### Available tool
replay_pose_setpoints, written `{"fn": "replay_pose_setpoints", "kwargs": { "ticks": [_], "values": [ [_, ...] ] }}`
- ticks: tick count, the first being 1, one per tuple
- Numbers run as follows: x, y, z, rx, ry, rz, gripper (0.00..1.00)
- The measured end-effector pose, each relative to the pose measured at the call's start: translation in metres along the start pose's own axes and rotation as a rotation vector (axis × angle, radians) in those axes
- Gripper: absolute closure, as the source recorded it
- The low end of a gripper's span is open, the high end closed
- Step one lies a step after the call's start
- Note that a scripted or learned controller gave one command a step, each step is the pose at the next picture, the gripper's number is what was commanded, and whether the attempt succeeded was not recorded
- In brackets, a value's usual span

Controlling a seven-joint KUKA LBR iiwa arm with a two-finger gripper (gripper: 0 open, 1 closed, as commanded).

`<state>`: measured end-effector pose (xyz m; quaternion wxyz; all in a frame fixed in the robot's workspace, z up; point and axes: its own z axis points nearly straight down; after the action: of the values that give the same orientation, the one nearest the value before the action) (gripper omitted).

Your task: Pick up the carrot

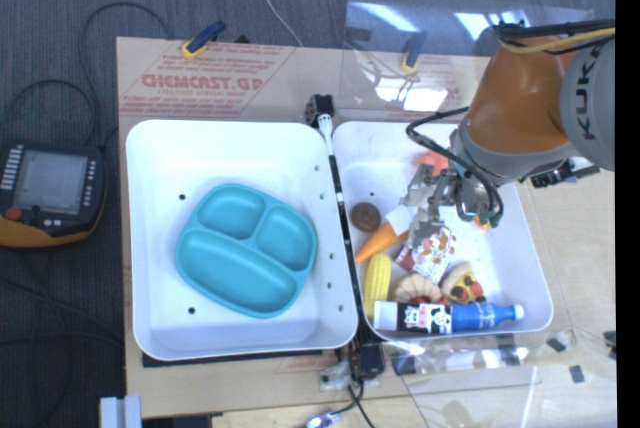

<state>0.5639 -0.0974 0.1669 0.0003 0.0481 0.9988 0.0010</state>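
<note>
The orange carrot (377, 241) lies in the right bin (520, 256) near its left wall, below a brown round piece (366, 215) and above a yellow corn cob (377, 282). My gripper (437, 199) hangs over the middle of the right bin, just right of and above the carrot, fingers pointing down toward a red and white packet (428, 251). Nothing is visibly held between the fingers. The arm's orange band (517, 106) covers the bin's upper right part.
The left bin (160, 166) holds a blue divided plate (247, 248). The right bin's front is crowded: a blue and white bottle (450, 316) lies along the front wall, with pastry-like toys (445, 284) behind it. A small orange item (432, 159) lies near the back.
</note>
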Motion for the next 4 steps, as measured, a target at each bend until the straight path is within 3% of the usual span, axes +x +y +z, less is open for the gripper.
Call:
{"fn": "replay_pose_setpoints", "kwargs": {
  "ticks": [1, 2, 3, 4],
  "values": [
    [0.0, -0.002, -0.001, 0.001, -0.001, 0.003, 0.0],
    [-0.068, -0.025, 0.043, 0.003, -0.003, 0.291, 0.0],
    [-0.028, -0.071, 0.069, -0.003, -0.026, 0.201, 0.0],
    [-0.029, -0.07, 0.058, -0.001, -0.027, 0.198, 1.0]
  ]
}}
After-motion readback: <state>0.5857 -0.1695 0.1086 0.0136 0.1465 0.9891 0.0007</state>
